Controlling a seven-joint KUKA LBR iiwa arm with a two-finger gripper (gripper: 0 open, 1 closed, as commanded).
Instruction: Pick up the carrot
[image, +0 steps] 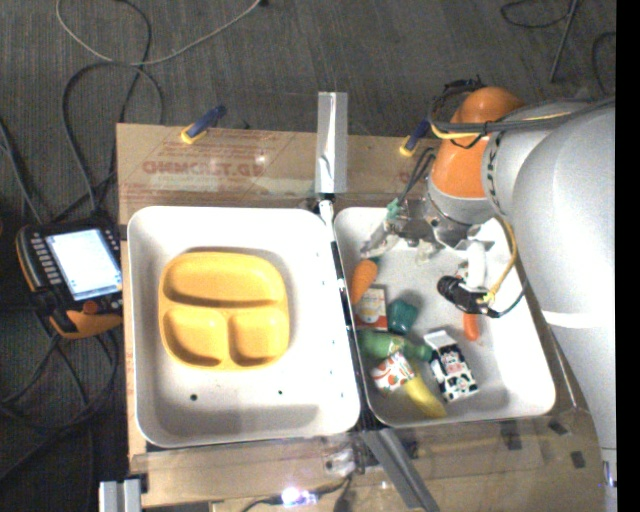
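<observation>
**Camera view.** The carrot (362, 281) is a short, plain orange cone. It lies in the right bin (520, 400), close against that bin's left wall in the far left part. Its thick end points toward the far rim and its thin end toward the near side.

The claw (398, 235) hangs over the far left corner of the same bin, just beyond the carrot's thick end. I cannot tell whether it is open or closed. The carrot lies on the bin floor, not in its grip.

Touching the carrot's thin end is a small box (374, 305). Just beside the box is a dark green lump (404, 315). Nearer the front lie a lighter green piece (380, 345), a red and white toy (393, 372), a yellow banana (426, 399) and a black and white carton (453, 371), all packed close together. A small orange bit (471, 327) lies apart, to the right of the carrot.

The left bin (150, 400) holds a yellow divided tray (226, 308). Both bins sit on a cardboard-covered worktop (240, 165). A handheld screen (75, 265) lies on the floor at the far left.
</observation>
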